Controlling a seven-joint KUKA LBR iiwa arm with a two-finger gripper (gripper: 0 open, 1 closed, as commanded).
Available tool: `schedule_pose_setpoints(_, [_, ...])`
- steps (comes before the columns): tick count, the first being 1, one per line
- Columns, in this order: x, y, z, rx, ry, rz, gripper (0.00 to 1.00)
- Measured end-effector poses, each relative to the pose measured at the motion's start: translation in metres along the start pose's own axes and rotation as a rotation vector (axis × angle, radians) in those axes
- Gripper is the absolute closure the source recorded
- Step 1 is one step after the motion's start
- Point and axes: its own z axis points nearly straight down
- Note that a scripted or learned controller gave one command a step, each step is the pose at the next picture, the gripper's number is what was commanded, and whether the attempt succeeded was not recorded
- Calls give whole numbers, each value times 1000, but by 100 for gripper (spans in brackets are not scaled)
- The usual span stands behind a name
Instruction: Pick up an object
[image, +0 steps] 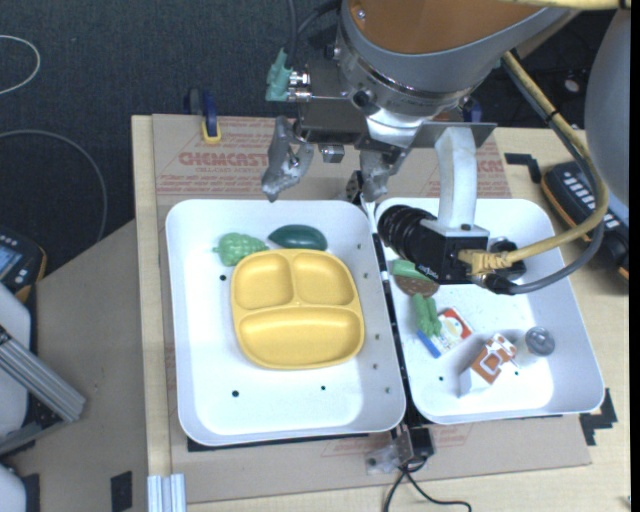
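Tool (325, 175) hangs spread, nothing pinched, over left bin's (190, 300) far rim. Yellow divided plate (296, 306) — stiff, light, slick plastic; take its rim.

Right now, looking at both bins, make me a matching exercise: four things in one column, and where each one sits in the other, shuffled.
Things:
1. yellow divided plate
2. dark green object
3. grey ball
4. orange and white box

Places:
A. right bin, near its right rim
B. left bin, middle
C. right bin, just left of the grey ball
D. left bin, just behind the plate

Pairs: 1-B, 2-D, 3-A, 4-C
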Motion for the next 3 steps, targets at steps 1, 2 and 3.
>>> schedule_pose_setpoints(1, [-64,-1,57,15,-6,9,0])
schedule_pose_setpoints(2, [-130,-4,238,23,-7,10,0])
schedule_pose_setpoints(3, [-126,-1,219,5,-2,4,100])
